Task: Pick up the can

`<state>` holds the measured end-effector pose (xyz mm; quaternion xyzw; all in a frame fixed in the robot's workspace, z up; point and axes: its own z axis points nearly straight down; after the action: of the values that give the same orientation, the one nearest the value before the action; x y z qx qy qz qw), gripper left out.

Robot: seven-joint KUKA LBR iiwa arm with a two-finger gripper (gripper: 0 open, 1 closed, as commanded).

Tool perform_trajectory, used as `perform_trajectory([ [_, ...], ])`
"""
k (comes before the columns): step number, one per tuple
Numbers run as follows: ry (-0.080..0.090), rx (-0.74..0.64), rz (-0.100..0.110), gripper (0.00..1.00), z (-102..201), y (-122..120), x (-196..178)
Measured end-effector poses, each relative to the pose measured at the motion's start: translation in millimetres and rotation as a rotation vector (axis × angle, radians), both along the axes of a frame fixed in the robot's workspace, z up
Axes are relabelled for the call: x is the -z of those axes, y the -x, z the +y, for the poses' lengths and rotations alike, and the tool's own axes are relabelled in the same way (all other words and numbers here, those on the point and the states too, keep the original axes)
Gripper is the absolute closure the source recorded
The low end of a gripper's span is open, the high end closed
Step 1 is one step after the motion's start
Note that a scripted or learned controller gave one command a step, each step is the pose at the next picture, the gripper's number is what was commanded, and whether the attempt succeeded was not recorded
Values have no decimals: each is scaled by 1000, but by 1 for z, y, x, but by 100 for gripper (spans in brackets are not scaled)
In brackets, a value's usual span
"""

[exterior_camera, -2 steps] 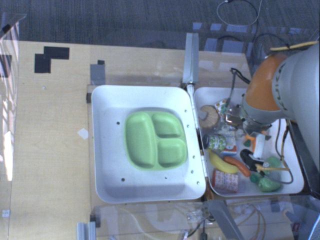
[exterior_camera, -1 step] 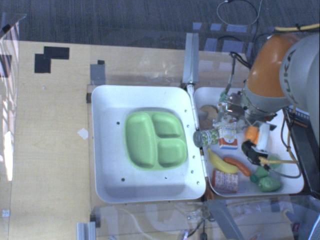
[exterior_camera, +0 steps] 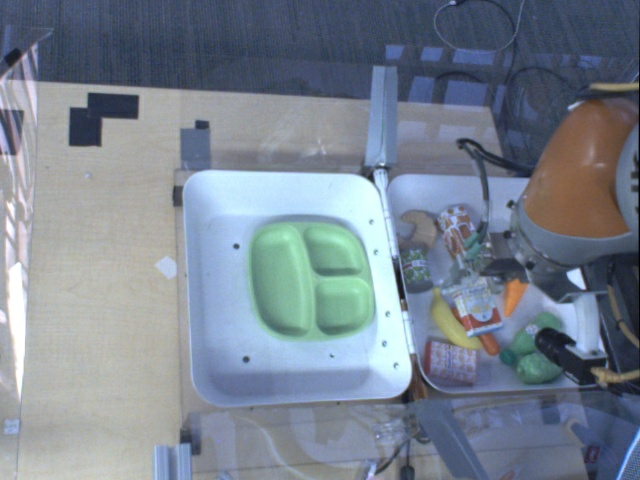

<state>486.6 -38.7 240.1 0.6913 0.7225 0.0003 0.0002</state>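
Low over the right bin (exterior_camera: 415, 363), the end effector (exterior_camera: 492, 258) sits among the clutter near the bin's middle; whether it is open or closed I cannot tell. Just to its left, the can (exterior_camera: 458, 230) lies tilted in the upper part of that bin, red and white, close to the end effector though contact is unclear. A small dark packet (exterior_camera: 415, 268) lies left of the can, a banana (exterior_camera: 448, 323) and a red carton (exterior_camera: 478, 308) below it. From the right comes the arm (exterior_camera: 585, 183), its orange band over the bin's right side. On the counter (exterior_camera: 100, 268), the left bin (exterior_camera: 215, 298) holds a green tray (exterior_camera: 310, 280).
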Motion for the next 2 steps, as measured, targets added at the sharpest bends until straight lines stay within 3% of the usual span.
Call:
perform_trajectory([
  [1, 1, 470, 2, 100, -14, -52, 6],
  [2, 1, 464, 3, 100, -13, -52, -4],
])
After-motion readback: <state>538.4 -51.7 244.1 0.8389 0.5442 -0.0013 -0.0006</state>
